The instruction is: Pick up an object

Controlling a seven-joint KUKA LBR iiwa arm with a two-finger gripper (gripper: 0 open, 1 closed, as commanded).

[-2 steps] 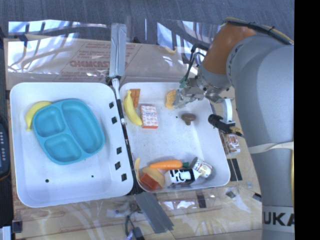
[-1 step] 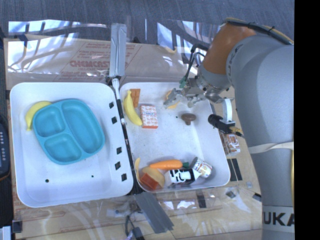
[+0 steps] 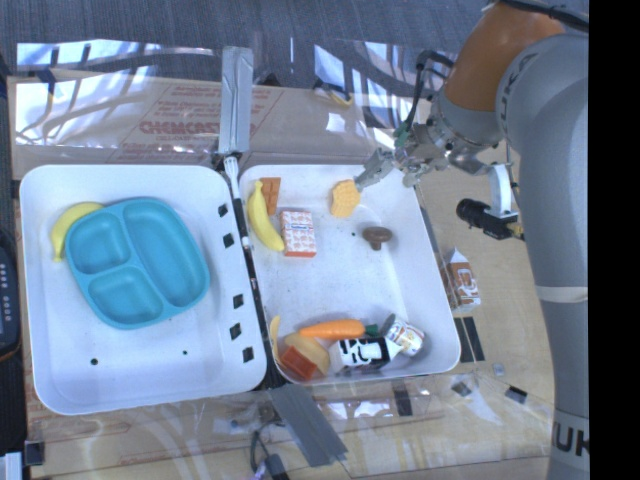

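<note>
- The grey arm's two-finger gripper (image 3: 372, 174) is seen above the far edge of the right white bin (image 3: 425, 268), just beside a small orange-yellow block (image 3: 345, 199).
- Whether its jaws are apart or together cannot be told.
- The block is shown lying in the bin's far part, near a red-and-white packet (image 3: 298, 234) and a yellow banana (image 3: 262, 218).
- A blue divided plate (image 3: 135, 260) is seen in the left white bin (image 3: 40, 368).

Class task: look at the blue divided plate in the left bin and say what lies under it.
A yellow banana pokes out from beneath the blue divided plate at its upper-left edge. The rest of the banana is covered.
</note>
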